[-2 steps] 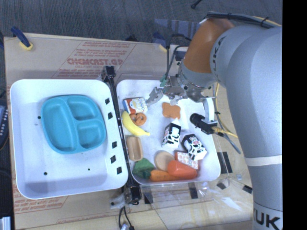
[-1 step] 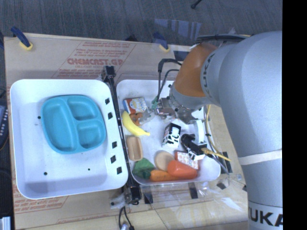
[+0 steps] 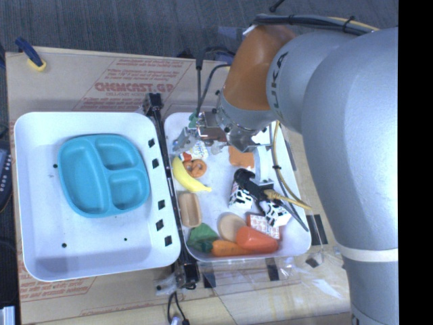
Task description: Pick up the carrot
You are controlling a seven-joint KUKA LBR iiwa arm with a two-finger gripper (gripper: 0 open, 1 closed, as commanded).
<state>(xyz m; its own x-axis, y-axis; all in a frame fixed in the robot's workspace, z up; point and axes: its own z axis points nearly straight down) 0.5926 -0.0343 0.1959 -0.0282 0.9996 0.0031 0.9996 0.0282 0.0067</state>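
The carrot (image 3: 226,249) is lying at the near edge of the right bin (image 3: 295,248). It is a short orange piece, resting on its side along the bin wall. A green leafy piece (image 3: 201,235) is touching its left end, and a red piece (image 3: 258,239) is pressing against its right end. Just behind them a round tan piece (image 3: 230,224) is lying beside a small red-and-white box (image 3: 264,226). A bun (image 3: 189,208) is sitting near the left wall. Further back, a black-and-white cow (image 3: 252,193) is lying towards the middle, and a banana (image 3: 187,176) is curving along the left side with a small orange-and-red item (image 3: 197,166) touching it. An orange block (image 3: 241,158) is sitting behind the cow.

The left bin (image 3: 40,249) is holding a blue divided plate (image 3: 103,175), lying flat near its middle.

The gripper (image 3: 189,139) is hanging over the far left corner of the right bin, above the banana's far end and well apart from the carrot. Whether it is open or closed cannot be told, and nothing is showing in its grasp.
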